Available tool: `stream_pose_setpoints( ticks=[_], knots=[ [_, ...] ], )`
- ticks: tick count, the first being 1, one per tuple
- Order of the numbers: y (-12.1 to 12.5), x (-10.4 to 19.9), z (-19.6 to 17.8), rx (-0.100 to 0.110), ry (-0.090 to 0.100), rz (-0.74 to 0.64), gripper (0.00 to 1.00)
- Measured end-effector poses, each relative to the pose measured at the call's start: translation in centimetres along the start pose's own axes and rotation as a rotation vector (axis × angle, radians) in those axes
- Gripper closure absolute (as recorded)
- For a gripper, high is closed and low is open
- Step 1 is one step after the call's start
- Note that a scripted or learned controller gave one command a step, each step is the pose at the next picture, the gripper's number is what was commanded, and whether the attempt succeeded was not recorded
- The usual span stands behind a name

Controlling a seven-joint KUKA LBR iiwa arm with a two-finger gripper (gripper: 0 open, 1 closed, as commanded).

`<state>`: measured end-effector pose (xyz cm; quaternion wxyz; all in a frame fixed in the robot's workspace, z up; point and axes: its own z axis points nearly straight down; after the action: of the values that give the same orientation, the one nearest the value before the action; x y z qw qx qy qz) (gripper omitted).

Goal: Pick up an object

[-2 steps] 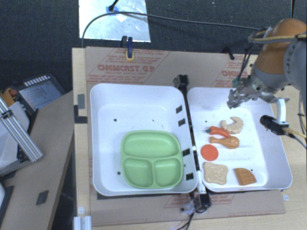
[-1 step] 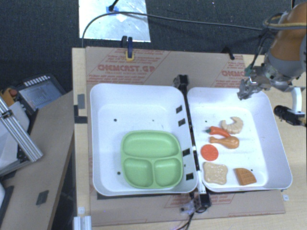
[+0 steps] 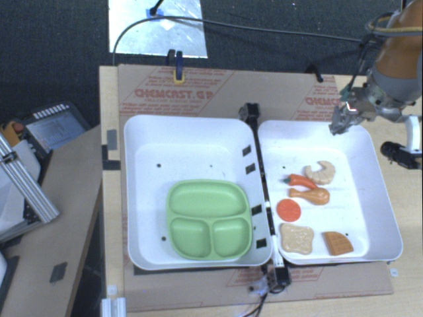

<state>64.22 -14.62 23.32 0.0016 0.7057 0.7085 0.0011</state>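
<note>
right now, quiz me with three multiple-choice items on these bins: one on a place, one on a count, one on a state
1. Where does the green divided plate lie?
A. left bin
B. right bin
C. on the bench outside both bins

2. How many food pieces lie in the right bin?
A. three
B. six
C. nine

3. Where is the claw?
A. pressed onto the plate
B. over the right bin's far right corner
C. over the left bin's near edge

Answers:
1 A, the plate sits in the left bin.
2 B, six pieces are grouped there, none on the plate.
3 B, it hangs at that corner, apart from the food.
</note>
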Motion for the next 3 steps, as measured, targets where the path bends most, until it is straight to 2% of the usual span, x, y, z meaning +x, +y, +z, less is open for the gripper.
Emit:
stream_pose_setpoints(
  ticks=[1,3],
  knots=[
    [-0.9,4.6,-0.7,0.003,0.001,-0.003,1.0],
    [-3.2,14.2,0.8,0.003,0.002,-0.005,1.0]
  ],
)
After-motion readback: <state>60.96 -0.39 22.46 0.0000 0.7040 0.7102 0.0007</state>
